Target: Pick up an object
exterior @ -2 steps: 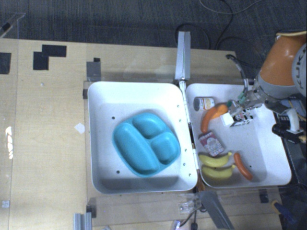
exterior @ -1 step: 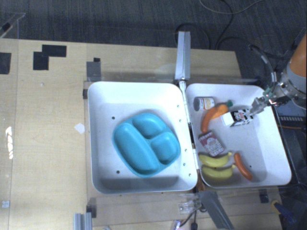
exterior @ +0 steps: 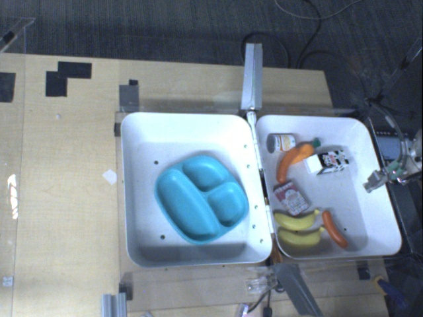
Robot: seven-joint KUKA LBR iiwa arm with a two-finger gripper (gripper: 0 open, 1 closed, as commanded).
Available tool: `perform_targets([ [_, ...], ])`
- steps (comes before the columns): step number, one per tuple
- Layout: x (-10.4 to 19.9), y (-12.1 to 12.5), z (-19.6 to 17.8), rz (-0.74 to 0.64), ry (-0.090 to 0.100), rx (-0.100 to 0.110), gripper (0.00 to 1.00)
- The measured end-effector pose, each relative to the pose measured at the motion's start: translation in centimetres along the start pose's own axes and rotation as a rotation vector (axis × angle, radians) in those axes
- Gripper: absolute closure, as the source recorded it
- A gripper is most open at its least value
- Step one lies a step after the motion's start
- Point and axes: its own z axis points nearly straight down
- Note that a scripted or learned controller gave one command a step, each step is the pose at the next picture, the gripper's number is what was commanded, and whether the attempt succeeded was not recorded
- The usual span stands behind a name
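Objects for picking all lay in the right bin (exterior: 370,134): a small jar (exterior: 283,142) near its far-left corner, a carrot (exterior: 293,160) beside it, a small printed carton (exterior: 328,162) mid-bin, a red packet (exterior: 291,197), two bananas (exterior: 299,228) against the near edge, and an orange sausage-like piece (exterior: 334,229). Left bin (exterior: 135,177) held a blue divided plate (exterior: 201,197). Gripper (exterior: 383,177) sat at the right bin's right rim; finger state could not be told.
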Motion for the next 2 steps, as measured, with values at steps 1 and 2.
perform_targets([
  [1, -1.75, -0.63, -1.53, -0.484, -0.002, -0.002, 1.00],
  [2, -1.74, -0.57, -1.41, -1.170, -0.005, -0.002, 1.00],
])
